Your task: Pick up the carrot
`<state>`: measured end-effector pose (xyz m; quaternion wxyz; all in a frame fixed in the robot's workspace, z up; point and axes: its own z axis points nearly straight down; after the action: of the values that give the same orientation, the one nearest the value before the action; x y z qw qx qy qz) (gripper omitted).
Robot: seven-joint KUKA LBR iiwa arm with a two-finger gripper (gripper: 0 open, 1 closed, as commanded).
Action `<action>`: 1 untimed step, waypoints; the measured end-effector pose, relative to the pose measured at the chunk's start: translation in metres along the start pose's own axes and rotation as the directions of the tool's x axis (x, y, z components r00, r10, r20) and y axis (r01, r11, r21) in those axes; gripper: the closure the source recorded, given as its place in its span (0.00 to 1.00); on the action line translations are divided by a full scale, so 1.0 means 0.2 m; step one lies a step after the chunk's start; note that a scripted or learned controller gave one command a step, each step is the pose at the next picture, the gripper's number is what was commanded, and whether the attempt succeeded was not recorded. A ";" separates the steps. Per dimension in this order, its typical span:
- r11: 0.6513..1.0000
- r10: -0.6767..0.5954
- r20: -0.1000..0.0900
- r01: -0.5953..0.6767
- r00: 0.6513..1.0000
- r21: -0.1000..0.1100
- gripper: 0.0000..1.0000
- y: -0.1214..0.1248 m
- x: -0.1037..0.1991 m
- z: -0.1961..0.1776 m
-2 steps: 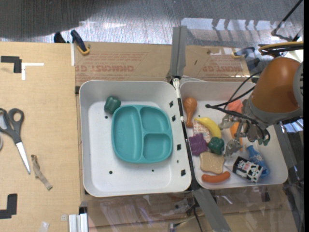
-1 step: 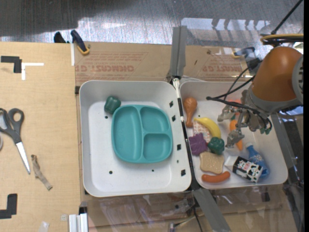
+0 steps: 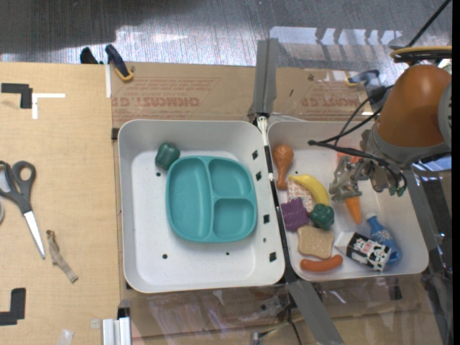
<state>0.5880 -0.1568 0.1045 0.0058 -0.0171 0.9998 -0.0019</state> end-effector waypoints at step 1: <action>0.983 -0.185 -0.007 0.185 0.983 -0.006 1.00 0.23 0.21 -0.47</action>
<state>0.5435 -0.1115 0.1973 0.0020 -0.1099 0.9939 0.0001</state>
